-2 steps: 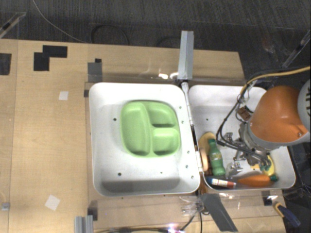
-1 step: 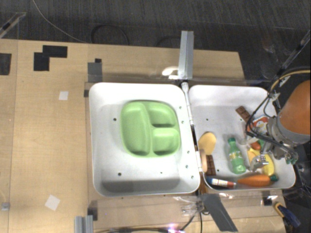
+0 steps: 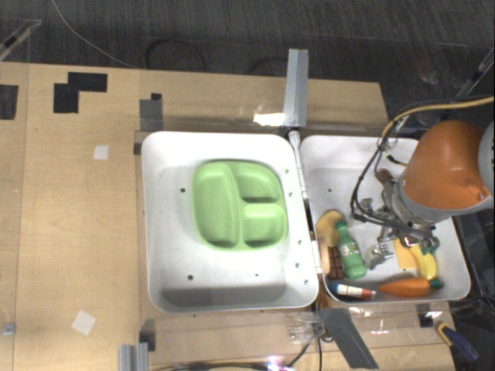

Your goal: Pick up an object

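Wooden bench (image 3: 69,230), green tray (image 3: 237,204) in left bin (image 3: 166,284); pincer (image 3: 384,247) low in right bin (image 3: 329,157) beside green bottle (image 3: 350,257), grip state unclear

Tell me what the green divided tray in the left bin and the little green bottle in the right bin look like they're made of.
Green divided tray: likely molded plastic with a matte finish, judging by its even pale green color, rounded compartment edges and lack of sharp glare.
Green bottle: probably glossy, translucent plastic with a paler cap and a label; it is too small to be sure.
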`<act>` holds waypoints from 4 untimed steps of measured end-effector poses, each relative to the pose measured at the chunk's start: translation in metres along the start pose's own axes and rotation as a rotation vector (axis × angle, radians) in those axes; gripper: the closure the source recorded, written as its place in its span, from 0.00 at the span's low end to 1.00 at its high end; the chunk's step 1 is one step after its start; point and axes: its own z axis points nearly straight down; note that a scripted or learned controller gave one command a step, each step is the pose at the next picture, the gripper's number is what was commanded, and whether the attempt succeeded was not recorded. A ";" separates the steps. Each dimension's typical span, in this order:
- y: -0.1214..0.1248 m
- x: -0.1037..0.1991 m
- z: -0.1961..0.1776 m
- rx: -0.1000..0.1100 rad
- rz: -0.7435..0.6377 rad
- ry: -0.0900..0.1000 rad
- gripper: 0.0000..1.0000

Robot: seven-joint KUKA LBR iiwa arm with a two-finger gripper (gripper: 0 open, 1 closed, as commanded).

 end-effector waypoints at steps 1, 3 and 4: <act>-0.089 -0.019 -0.045 0.002 0.000 0.006 0.00; -0.068 0.035 0.000 0.003 0.126 0.000 0.00; -0.046 0.035 0.000 0.005 0.185 0.000 0.00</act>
